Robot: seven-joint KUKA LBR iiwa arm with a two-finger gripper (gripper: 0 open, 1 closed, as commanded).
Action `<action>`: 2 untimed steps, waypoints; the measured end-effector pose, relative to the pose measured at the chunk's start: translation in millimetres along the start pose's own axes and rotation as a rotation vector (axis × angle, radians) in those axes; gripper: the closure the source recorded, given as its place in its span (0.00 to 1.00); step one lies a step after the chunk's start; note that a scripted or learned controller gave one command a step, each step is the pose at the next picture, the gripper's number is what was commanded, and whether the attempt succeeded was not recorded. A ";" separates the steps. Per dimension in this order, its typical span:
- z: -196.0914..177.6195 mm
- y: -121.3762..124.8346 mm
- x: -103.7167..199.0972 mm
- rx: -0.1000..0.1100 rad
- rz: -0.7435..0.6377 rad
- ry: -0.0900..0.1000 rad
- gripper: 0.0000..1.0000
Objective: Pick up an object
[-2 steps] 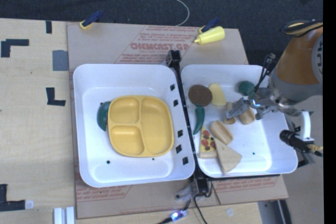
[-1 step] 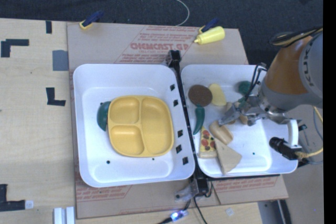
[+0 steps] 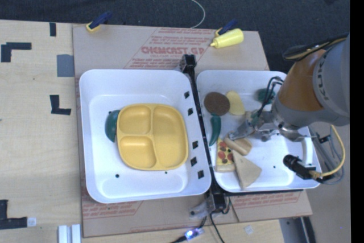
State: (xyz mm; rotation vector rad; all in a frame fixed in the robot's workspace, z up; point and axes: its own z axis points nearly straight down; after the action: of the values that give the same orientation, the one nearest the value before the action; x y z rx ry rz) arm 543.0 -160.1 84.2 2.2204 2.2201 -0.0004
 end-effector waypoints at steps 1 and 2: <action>-14.0 2.0 1.9 -0.003 -0.003 0.005 1.00; -70.8 -3.0 9.7 0.000 -0.002 0.001 1.00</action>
State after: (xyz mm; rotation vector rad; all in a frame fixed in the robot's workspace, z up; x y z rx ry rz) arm 539.9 -150.3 155.1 2.2187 2.2226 0.0009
